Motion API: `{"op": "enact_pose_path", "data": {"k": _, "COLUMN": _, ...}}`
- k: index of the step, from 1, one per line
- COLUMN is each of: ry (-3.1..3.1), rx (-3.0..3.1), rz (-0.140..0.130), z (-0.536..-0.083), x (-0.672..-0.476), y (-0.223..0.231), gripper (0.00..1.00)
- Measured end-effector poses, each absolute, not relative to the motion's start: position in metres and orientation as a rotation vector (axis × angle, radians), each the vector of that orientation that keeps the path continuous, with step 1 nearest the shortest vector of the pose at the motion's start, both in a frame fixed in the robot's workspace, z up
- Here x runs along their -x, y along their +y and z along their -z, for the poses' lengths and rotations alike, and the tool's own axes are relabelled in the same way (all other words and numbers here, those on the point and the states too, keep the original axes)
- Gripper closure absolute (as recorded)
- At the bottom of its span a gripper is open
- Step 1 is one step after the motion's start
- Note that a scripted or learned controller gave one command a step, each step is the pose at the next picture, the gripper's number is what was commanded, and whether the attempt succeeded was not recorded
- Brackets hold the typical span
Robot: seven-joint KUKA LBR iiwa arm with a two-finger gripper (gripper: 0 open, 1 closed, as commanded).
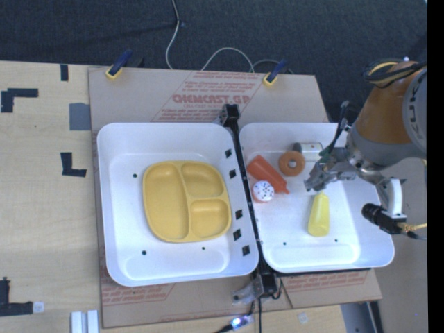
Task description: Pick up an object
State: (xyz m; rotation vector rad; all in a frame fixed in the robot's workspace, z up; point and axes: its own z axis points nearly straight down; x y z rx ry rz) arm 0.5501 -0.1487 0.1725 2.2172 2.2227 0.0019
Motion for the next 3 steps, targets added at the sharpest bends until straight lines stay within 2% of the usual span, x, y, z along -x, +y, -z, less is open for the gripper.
{"op": "enact_pose_path", "data": {"k": 2, "ry": 2.22, "rx": -2.216, "rz": -0.003, "z": -0.269, "x": -0.545, "y": -0.149, "gripper": 1.0}}
{"op": "enact_pose_path", "data": {"k": 3, "ry": 2.228, "rx": -2.218, "rz": 0.002, "z": -0.251, "x": -0.556, "y": -0.1, "gripper": 1.0}}
